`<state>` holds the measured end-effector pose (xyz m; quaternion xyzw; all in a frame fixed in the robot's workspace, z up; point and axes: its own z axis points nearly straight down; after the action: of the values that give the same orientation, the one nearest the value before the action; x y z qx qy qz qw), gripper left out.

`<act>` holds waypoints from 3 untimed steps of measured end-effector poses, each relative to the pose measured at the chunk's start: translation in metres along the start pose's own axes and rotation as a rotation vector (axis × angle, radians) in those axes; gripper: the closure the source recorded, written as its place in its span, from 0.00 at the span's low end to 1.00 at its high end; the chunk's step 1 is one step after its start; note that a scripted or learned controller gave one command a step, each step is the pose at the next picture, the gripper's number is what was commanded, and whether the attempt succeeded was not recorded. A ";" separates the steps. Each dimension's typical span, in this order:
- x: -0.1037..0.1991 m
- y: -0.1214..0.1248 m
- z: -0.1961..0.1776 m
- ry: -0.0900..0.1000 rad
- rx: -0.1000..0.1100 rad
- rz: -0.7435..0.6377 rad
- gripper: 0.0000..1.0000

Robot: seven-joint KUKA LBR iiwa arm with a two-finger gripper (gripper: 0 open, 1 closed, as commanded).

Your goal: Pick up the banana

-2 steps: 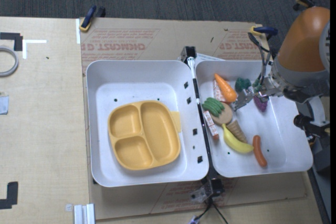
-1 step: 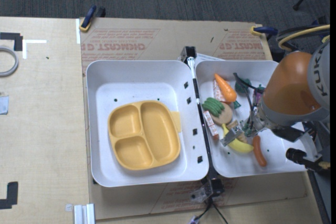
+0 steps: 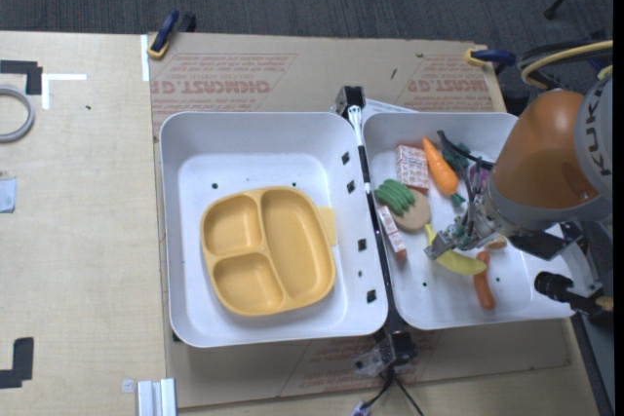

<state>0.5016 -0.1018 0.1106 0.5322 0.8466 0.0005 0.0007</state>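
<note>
Right under the gripper sits the banana, basically touching its tip; can't tell if it's clamped or not.

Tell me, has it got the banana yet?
Not yet, as far as I can tell. The arm has reached into the right bin, and its gripper is down right over the banana, which lies on the bin floor beside a carrot. Gripping and lifting it look left to do.
</note>
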 end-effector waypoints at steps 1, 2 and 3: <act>0.046 0.012 -0.082 0.000 0.000 -0.124 1.00; 0.076 0.011 -0.097 -0.001 0.000 -0.614 1.00; 0.060 0.163 -0.088 -0.001 0.000 -0.627 1.00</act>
<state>0.6226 0.0234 0.1991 0.2450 0.9695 0.0002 0.0013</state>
